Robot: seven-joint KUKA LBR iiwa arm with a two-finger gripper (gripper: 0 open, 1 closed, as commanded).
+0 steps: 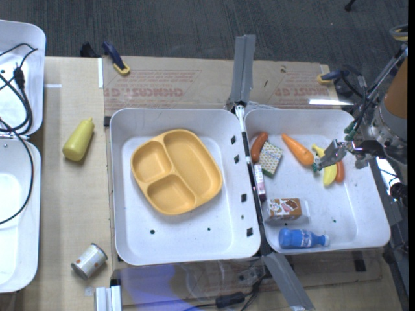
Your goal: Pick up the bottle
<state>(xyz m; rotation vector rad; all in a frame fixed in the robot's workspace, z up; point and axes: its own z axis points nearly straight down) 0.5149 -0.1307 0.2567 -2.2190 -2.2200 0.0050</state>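
Risk of a wrong grasp judged high—pincer (331,155) poised over the banana (332,172) and beside the carrot (298,150) at the far right of the right bin (373,229), well apart from the blue bottle (302,239) lying on its side along the near wall, just below the small carton (285,208). Bottle likely to roll if nudged. Arm reached in from the right, wrist low, fingers slightly spread, pinching nothing.
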